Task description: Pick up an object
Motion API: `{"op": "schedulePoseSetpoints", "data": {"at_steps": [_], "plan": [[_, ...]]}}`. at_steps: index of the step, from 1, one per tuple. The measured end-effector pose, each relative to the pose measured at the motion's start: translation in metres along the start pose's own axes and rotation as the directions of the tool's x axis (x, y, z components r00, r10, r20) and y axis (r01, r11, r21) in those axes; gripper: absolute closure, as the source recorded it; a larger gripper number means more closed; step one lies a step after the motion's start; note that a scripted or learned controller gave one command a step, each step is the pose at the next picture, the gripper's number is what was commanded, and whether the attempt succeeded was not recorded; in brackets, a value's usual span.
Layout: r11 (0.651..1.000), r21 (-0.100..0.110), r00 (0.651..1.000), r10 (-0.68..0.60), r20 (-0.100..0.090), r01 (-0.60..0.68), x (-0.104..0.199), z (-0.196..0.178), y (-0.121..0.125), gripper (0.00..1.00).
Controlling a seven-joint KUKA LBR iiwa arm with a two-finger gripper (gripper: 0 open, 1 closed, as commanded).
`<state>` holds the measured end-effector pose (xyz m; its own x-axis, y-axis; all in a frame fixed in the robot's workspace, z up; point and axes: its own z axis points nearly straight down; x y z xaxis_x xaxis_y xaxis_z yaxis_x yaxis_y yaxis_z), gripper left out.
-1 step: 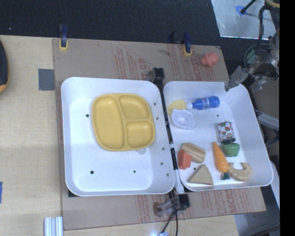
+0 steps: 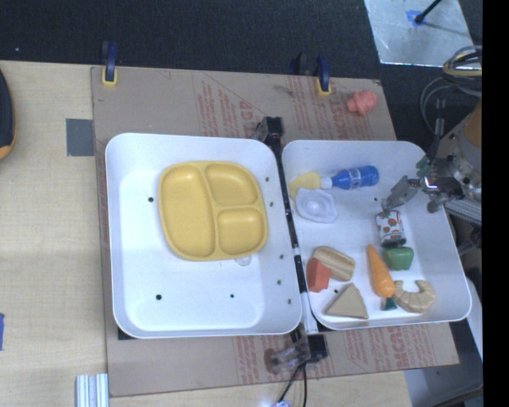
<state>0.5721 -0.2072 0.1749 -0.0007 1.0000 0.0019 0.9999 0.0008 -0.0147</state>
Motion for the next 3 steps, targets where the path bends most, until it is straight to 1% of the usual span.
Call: {"op": "schedulePoseSetpoints", "data": {"at_steps": [1,2,3], "plan": [[1.0,-0.002,1.0,-0.003,-0.001,0.003,-0.004,0.089,-0.028,0.0],[1.0,-0.011,1.0,-0.004,0.003,0.004,-0.006,0.073,-0.025,1.0],[1.0,-0.016,1.0,-0.01,0.002,0.01,0.044,0.042,0.011,1.0]]}}
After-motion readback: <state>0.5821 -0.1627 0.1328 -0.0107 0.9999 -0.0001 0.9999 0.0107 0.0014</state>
